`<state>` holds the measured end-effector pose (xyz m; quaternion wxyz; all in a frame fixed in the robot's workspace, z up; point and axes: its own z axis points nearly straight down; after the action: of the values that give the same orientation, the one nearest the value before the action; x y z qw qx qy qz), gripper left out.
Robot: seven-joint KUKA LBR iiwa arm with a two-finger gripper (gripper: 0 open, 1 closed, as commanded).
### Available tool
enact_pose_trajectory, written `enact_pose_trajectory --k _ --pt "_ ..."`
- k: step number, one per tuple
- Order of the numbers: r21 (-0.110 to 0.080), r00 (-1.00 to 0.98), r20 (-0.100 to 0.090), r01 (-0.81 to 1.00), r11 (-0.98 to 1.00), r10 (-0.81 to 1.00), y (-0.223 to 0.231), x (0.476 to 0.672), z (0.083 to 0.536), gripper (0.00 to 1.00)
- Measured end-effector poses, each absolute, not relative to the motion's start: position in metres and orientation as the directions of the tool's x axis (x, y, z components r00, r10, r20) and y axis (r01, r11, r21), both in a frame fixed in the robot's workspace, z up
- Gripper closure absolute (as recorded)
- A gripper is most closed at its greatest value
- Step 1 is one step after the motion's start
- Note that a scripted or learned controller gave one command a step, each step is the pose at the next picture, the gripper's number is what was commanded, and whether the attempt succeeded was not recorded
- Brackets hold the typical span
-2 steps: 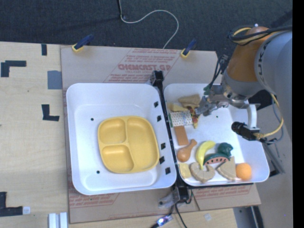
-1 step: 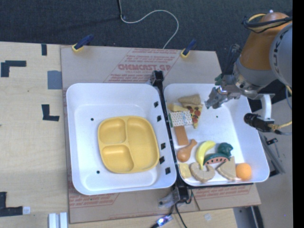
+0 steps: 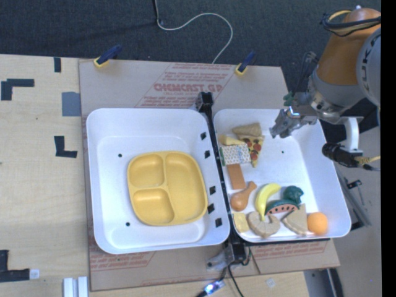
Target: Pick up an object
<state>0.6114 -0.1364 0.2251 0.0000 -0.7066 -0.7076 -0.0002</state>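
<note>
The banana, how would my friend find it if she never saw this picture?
Look in the right-hand white bin, at the heap of toy food near its front edge. The banana is the curved yellow piece between the drumstick and the watermelon slice.

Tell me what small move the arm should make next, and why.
Probably move the gripper toward the view's left and lower it over the toy food. It hangs above bare floor at the far right of the right bin with nothing between its fingers, while the closest piece, the sandwich, lies just left of it, and the rest sits nearer the camera.
</note>
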Motion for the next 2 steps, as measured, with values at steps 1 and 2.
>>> enact_pose_trajectory --k 1,2 --pt "-0.002 -0.005 0.002 1.000 0.005 1.000 -0.088 0.593 0.234 1.00" --pt "-0.005 -0.005 0.001 1.000 0.005 1.000 -0.038 0.568 0.217 1.00"
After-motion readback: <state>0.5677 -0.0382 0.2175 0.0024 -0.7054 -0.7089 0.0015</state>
